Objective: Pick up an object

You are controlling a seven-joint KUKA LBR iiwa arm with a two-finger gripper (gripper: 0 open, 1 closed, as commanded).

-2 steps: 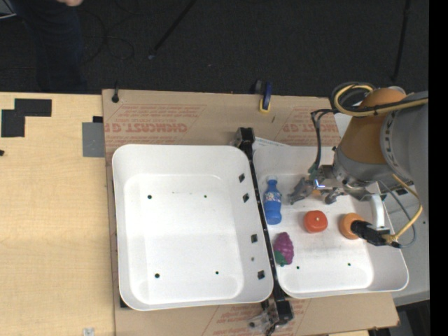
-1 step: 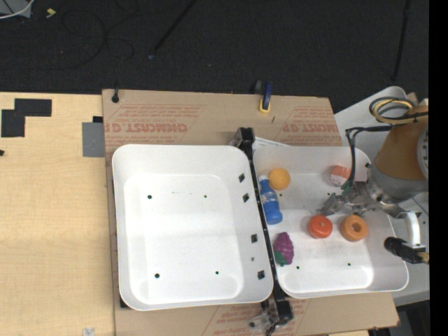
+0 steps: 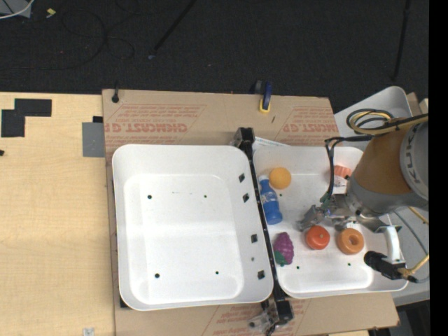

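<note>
We see two white bins on the table: the left bin (image 3: 182, 222) and the right bin (image 3: 329, 275) at three o'clock from it. The gripper (image 3: 323, 215) hangs low over the right bin; we cannot tell its fingers' state. The red object (image 3: 317, 238) lies just at its six o'clock, the orange ring (image 3: 351, 241) beside it.

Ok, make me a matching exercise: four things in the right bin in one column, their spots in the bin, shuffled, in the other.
Things:
1. blue bottle
2. yellow ball
3. purple toy
4. red toy

Places:
A. near the bin's lower left corner
B. just below the claw
C. along the left wall, by the divider
D. upper part of the bin, right of the bottle's top

Pairs: 1-C, 2-D, 3-A, 4-B
</note>
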